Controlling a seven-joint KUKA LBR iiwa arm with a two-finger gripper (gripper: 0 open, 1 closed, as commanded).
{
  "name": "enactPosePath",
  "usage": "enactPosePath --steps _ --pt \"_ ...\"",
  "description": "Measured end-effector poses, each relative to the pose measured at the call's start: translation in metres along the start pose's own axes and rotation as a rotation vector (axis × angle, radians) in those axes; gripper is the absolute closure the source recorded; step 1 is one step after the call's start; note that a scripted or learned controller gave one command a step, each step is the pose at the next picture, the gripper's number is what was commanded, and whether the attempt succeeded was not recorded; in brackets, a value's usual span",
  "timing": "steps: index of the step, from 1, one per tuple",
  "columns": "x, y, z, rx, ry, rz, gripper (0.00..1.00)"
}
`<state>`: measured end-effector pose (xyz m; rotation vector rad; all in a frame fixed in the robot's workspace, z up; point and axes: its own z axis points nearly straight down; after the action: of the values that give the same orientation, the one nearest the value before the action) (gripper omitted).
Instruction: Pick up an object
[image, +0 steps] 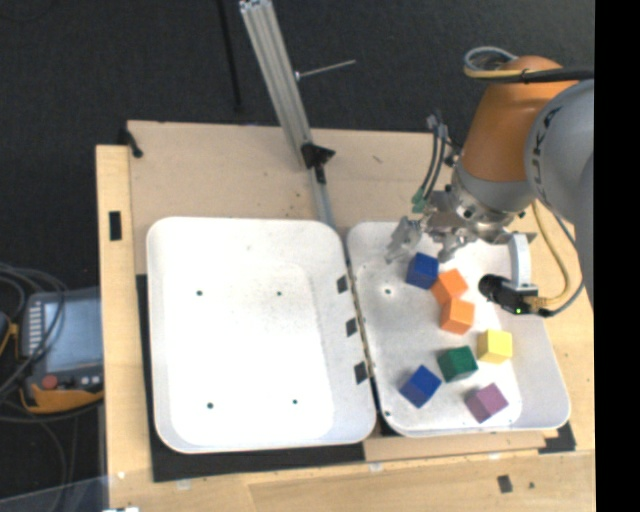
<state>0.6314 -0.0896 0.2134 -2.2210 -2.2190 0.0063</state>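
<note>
The right bin (530, 400) holds several small cubes. A blue cube (422, 270) lies near its far edge, with two orange cubes (453, 298) just right of it. A yellow cube (495, 346), a green cube (458, 363), a second blue cube (421, 385) and a purple cube (487, 401) lie toward the front. My gripper (432, 236) hangs low over the far end of this bin, directly above and behind the first blue cube. Nothing shows between its fingers.
The left bin (250, 330) sits beside the right one, parted by a clipped divider. A slanted metal pole (290, 110) rises behind the bins. A pendant with cables lies off the bench at the left (60, 350).
</note>
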Motion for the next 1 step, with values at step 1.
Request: enactPosePath --steps 1 --pt "0.0018 -0.0039 0.0433 0.0 0.0 0.002 0.0"
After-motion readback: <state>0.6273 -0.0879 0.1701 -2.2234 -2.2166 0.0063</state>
